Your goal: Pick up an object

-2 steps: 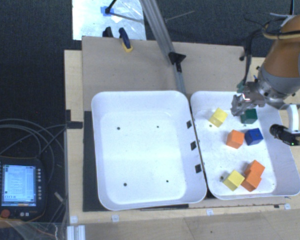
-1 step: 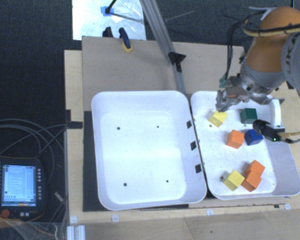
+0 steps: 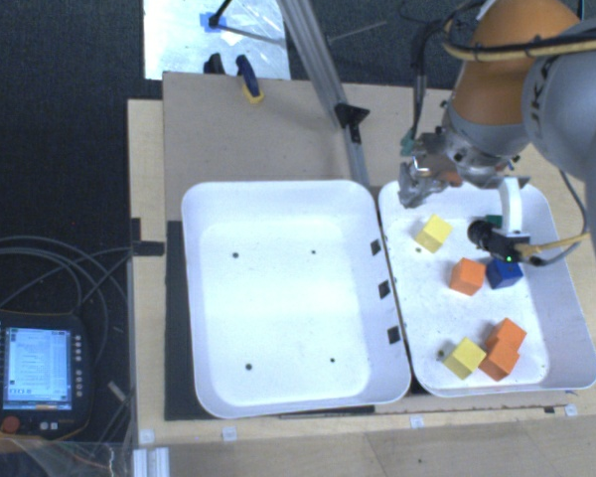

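Hanging over the far left corner of the right bin (image 3: pixel 566 296), the gripper (image 3: pixel 414 189) sits just above the white floor, and whether it is open or closed cannot be made out from this angle; nothing is visibly held in it. Six blocks lie in this bin. A yellow block (image 3: pixel 434 234) rests nearest the gripper, close to the bin's left wall. Toward the middle, an orange block (image 3: pixel 467 276) touches a blue block (image 3: pixel 504 271) on its right. Near the front edge a second yellow block (image 3: pixel 465 357) lies beside two orange blocks (image 3: pixel 503 348) pressed together, one partly on the other. The left bin (image 3: pixel 278 301) shares its right wall with the other bin and shows a bare white floor with four small dark dots.
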{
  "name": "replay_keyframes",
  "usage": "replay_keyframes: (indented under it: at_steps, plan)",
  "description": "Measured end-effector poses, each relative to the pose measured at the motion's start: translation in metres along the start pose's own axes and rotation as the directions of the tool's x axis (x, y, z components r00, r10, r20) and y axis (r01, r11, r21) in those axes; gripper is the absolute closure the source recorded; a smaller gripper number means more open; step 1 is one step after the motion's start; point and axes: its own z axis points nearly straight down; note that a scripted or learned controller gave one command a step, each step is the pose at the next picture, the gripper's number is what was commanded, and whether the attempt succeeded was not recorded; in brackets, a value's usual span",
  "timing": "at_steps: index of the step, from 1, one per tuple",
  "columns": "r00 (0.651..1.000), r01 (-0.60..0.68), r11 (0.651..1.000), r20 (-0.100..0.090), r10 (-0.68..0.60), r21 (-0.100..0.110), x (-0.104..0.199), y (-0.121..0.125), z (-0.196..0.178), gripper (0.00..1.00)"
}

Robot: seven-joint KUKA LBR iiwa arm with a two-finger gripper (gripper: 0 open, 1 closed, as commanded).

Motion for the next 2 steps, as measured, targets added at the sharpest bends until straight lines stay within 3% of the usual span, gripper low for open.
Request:
replay_keyframes:
  at_steps: [2]
  plan:
    - [1.0, -0.001, 1.0, 0.0, 0.001, 0.001, 0.095, 0.028, 0.009, 1.0]
